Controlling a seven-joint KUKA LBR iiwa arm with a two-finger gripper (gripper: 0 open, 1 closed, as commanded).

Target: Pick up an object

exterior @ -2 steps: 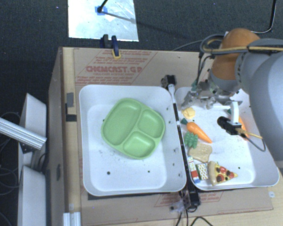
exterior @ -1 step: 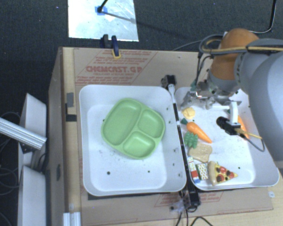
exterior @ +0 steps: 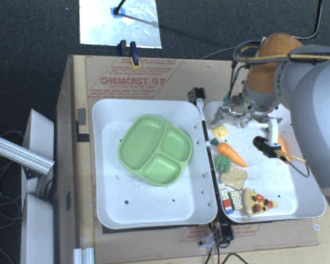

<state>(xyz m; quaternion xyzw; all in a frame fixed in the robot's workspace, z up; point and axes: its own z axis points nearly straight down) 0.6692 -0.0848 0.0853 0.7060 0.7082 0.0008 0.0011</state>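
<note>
- You have 2 shallow white bins side by side. The left bin (exterior: 107, 202) holds 1 green divided plate (exterior: 155, 149) with 3 compartments, lying flat near its middle.
- The right bin (exterior: 305, 197) holds the toy food you can pick from, all of it in the half next to the divider.
- The small yellow piece (exterior: 220, 131) lies closest to the far corner by the divider. The orange carrot (exterior: 231, 154) lies tilted just in front of it.
- The green broccoli (exterior: 222, 163) sits against the carrot's near side, with the tan bread slice (exterior: 234, 176) just beside it.
- The pizza slice (exterior: 258, 203) lies near the front wall, beside a small striped box (exterior: 230, 198).
- The gripper (exterior: 228, 115) hangs over the far corner of the right bin, near the yellow piece. You cannot tell whether it is released or clenched.
- The grey arm (exterior: 313, 92) reaches in from the right.
</note>
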